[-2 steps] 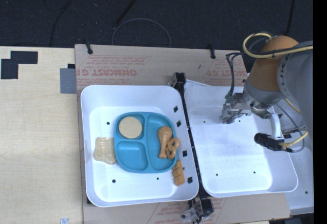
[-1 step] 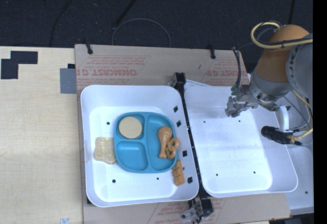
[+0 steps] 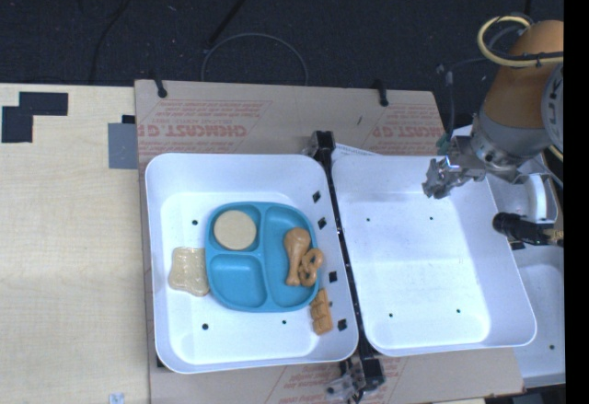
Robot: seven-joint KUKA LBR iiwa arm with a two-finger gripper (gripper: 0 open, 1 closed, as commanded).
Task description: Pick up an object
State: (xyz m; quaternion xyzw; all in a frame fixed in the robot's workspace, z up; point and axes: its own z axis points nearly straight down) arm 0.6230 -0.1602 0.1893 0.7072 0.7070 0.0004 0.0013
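Gripper (image 3: 440, 179) over right bin (image 3: 433, 301) back-right edge; finger state unclear. Blue tray (image 3: 241, 281) in left bin (image 3: 175, 181), 3 compartments.

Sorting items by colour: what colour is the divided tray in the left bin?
Blue, seen in the camera view: divided tray.

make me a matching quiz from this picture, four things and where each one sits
Things:
1. round tan disc
2. tan drumstick-shaped piece
3. pale flat slab
4. robot gripper

Places:
A. over the right white bin's far edge
B. on the left bin floor, touching the blue tray's left side
C. blue divided tray's right compartment
D. blue tray's upper-left compartment

Pairs: 1-D, 2-C, 3-B, 4-A
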